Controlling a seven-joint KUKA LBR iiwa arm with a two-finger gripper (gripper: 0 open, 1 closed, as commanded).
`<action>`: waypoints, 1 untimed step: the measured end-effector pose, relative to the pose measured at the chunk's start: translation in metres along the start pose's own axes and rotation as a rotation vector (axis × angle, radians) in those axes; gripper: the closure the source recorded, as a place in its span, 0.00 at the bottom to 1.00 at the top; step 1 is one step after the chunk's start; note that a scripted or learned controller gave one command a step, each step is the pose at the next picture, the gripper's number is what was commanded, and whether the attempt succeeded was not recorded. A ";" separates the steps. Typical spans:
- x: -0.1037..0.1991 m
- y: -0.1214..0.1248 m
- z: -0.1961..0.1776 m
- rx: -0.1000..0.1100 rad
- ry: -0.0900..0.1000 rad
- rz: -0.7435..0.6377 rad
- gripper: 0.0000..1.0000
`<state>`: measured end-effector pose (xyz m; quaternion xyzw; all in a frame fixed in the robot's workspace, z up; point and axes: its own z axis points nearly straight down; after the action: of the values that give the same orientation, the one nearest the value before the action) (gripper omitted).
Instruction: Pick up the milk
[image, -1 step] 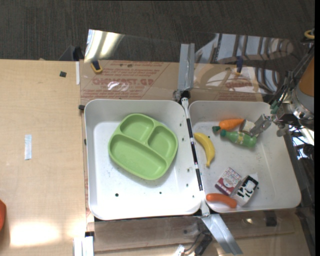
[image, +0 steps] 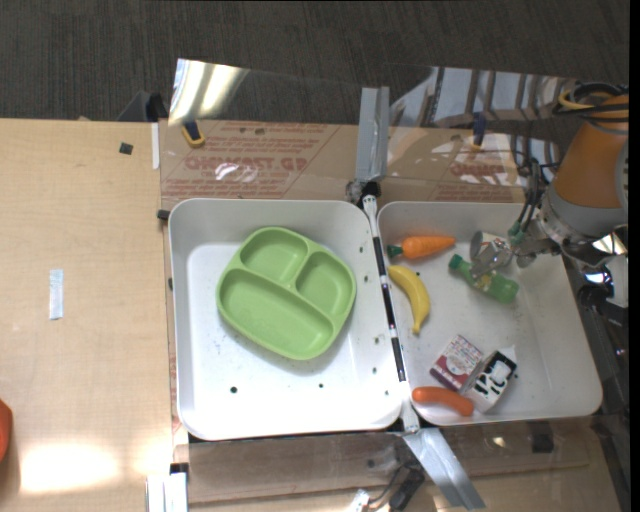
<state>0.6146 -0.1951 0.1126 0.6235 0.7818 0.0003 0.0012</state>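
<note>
1. the pincer (image: 490, 255) hangs low over the far part of the right bin (image: 570, 400), just above the green bottle (image: 487, 280); whether it is released or clenched i cannot tell, since its tip is a small metallic blur against the bottle.
2. the milk (image: 493, 378), a small black-and-white carton, lies on its side near the front of the same bin, well apart from the pincer, touching or nearly touching the pink-and-white box (image: 458, 362) on one side, with the orange sausage-like piece (image: 442, 400) at its foot.
3. to do the step well, i judge the arm should lift clear of the bottle, travel toward the bin's front edge, and come down on the carton across its narrow width, on the side away from the box so that only the milk is caught.
4. the banana (image: 413, 293) and carrot (image: 424, 246) lie by the dividing wall, out of that path.
5. the green plate (image: 286, 292) sits in the left bin (image: 200, 400), not involved.
6. hard to make out: the carton's exact edges where it meets the box, the bottle's top under the pincer, and the arm's upper part, cut off at the frame's right.
</note>
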 end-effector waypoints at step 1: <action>-0.017 0.043 0.018 -0.001 0.001 0.116 0.00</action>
<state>0.6604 -0.2021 0.0947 0.6677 0.7444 0.0012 0.0010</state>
